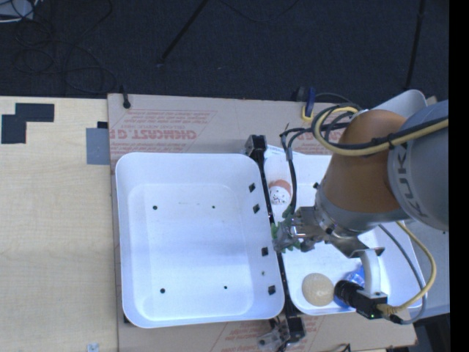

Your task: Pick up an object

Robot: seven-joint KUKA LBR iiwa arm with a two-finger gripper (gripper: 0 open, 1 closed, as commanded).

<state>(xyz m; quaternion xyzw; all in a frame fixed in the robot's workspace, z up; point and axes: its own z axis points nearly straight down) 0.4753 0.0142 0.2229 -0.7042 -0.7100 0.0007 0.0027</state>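
In the right bin [311,305] a beige round object [318,289] lies near the front edge, with a blue item [356,276] just to its right. A white and orange object [279,193] sits at the bin's back left. My gripper [292,239] hangs low over the right bin's left side, close to the divider between the bins, between the white and orange object and the beige one. The grey and orange arm covers much of this bin.
The left bin [190,240] lies beside it, on a cardboard sheet [183,127]. Black clips [256,147] run along the wall between the bins. Cables [330,123] loop off the arm at the back. A black fitting [352,295] hangs near the front right.
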